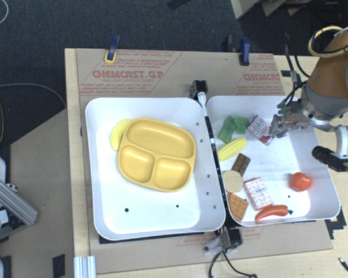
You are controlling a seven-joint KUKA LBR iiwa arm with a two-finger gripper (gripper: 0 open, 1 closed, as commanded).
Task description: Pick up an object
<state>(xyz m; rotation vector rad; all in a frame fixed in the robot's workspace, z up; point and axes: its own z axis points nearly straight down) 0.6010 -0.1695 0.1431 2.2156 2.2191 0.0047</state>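
The gripper [274,131] is seen low in the right bin [322,210], at the upper right of the frame, just beside a small red-and-white packet [257,126]. Whether the jaws are released or clenched cannot be told. The packet should be squarely straddled before closing, clear of the green pieces [232,127].

yellow tray [156,154]; red tomato [301,181]

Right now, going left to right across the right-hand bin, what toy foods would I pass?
Corn cob → round cracker → red and white packet → tomato.
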